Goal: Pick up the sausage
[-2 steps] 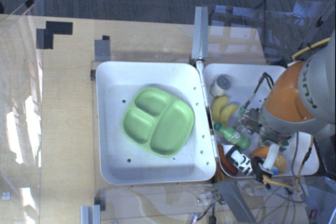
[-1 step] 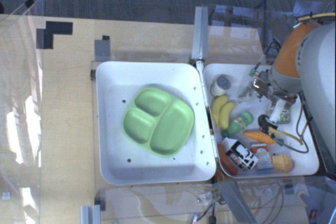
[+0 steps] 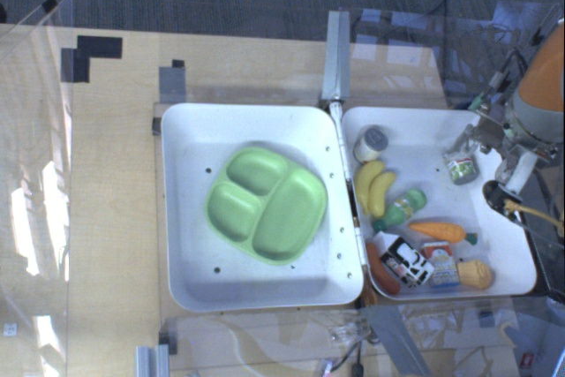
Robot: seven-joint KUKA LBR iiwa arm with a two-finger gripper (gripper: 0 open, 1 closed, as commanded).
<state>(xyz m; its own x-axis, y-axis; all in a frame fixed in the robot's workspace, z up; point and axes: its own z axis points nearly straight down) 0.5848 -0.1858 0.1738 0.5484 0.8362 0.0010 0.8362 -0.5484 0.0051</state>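
From above, the wooden counter (image 3: pixel 106 190) carries two shallow white bins side by side. The left bin (image 3: pixel 190 278) holds a green divided plate (image 3: pixel 267 204), lying tilted near its middle.

The right bin (image 3: pixel 521 269) is crowded. A small grey-lidded can (image 3: pixel 372 141) stands in its upper left corner. Just below it lie two yellow bananas (image 3: pixel 374 187), close together along the left wall. A green bottle (image 3: pixel 403 207) lies on its side just beside the bananas, toward the middle. Lower right of the bottle is an orange carrot (image 3: pixel 439 232), lying crosswise. The sausage (image 3: pixel 381 271), reddish brown, lies along the bin's lower left edge, against the wall nearest the left bin. A black and white toy (image 3: pixel 406 260) sits touching it on its right. Next to that is a small boxed item (image 3: pixel 443 269), and a tan piece of food (image 3: pixel 475 275) rests in the lower right corner.

The arm comes in from the right, with its orange band (image 3: pixel 543 71) at the frame's edge. Its end effector (image 3: pixel 461 163) hangs over the upper right part of the right bin, well apart from the sausage. Whether its grasp is wide or closed, or whether it has hold of anything, I cannot tell.
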